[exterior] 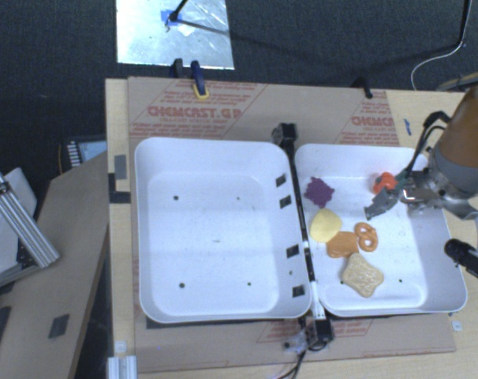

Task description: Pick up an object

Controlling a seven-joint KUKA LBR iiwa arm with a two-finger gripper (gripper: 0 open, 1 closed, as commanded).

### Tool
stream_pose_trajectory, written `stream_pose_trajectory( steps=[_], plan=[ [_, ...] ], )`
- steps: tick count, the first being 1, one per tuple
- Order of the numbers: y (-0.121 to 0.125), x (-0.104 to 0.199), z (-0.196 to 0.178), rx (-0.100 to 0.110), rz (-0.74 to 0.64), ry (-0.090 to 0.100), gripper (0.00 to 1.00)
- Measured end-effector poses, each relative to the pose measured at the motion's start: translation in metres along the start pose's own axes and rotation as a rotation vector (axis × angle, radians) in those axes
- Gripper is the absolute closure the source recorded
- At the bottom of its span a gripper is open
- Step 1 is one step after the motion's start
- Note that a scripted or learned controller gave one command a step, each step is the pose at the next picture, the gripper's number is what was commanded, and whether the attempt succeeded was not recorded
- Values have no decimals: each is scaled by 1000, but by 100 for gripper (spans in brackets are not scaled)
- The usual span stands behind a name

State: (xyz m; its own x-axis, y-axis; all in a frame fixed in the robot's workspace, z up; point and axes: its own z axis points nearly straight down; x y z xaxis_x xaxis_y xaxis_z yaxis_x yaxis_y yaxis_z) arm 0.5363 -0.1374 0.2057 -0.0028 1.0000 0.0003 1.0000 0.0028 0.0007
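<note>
A brown board (247, 105) with red letters lies under two white bins. The left bin (215, 227) is beside the right bin (428, 290), and they touch in the middle. A shiny silver sheet (172, 22) lies on the dark floor behind. A white cable (440, 54) curls nearby.

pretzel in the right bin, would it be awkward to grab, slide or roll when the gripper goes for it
The pretzel lies flat, so it probably will not roll. It looks thin and low against the right bin floor, so fingers may struggle to get under it, and it may slide on the smooth white surface. It sits close to the orange piece, which a push could nudge.
</note>
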Motion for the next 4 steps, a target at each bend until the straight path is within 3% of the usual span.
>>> stream_pose_trajectory(
  steps=[1,2,3,4],
  plan=[
    [1,0,-11,-3,-2,0,100],
    [17,71,-98,-10,-9,0,100],
    [-19,141,-162,-5,-7,1,100],
    [-7,215,-233,-10,-10,4,100]
  ],
)
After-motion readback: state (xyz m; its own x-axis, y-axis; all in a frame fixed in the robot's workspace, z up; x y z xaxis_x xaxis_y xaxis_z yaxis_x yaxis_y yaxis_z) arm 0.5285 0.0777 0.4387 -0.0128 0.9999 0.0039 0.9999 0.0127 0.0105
